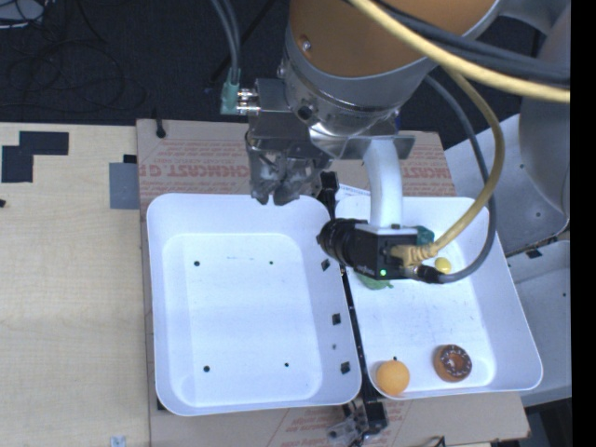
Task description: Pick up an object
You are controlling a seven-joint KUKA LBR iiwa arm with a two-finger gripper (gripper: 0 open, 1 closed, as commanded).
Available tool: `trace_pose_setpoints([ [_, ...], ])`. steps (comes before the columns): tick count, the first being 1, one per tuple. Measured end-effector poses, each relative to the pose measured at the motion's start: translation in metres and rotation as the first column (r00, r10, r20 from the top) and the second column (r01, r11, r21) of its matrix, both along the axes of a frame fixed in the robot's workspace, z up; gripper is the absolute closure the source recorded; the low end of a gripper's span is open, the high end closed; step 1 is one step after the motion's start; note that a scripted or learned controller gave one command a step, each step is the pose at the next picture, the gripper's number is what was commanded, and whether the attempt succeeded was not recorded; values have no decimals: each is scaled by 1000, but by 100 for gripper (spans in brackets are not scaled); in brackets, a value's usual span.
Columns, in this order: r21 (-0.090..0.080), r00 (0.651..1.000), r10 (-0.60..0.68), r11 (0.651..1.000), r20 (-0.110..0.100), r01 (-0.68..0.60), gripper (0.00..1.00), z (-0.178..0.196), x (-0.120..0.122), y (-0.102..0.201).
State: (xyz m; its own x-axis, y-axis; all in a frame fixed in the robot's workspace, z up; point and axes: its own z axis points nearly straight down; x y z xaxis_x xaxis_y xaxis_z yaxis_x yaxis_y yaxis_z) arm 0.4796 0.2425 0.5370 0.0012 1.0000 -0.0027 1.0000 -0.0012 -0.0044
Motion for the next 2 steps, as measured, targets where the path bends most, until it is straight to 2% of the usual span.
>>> trace_pose_setpoints([
  [2, 0, 1000, -2, 1000, 0, 2, 100, 0, 1, 0],
])
